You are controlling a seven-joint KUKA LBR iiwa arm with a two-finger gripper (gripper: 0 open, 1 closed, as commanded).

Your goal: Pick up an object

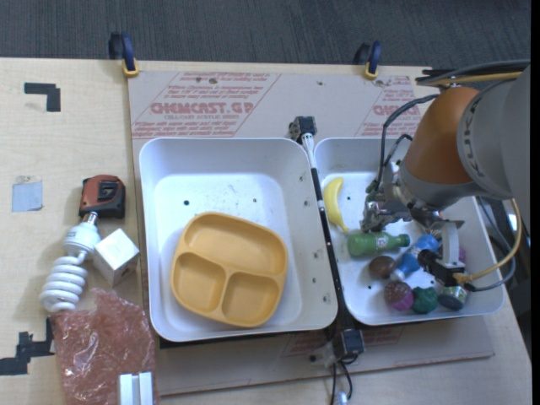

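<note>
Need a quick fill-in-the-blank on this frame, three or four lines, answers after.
1. The yellow divided tray lies in the ____ bin.
2. The banana lies against the right bin's ____ wall.
3. The bottle lying below the gripper is ____ in colour.
4. Outside the bins, left of the bench board, a spiral ____ lies beside a white cube.

Missing words: left; left; green; light bulb

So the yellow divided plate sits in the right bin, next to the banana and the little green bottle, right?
Not quite. The camera view shows the yellow divided plate in the left bin, by itself. The banana and the green bottle lie in the right bin, where the arm reaches in.
</note>
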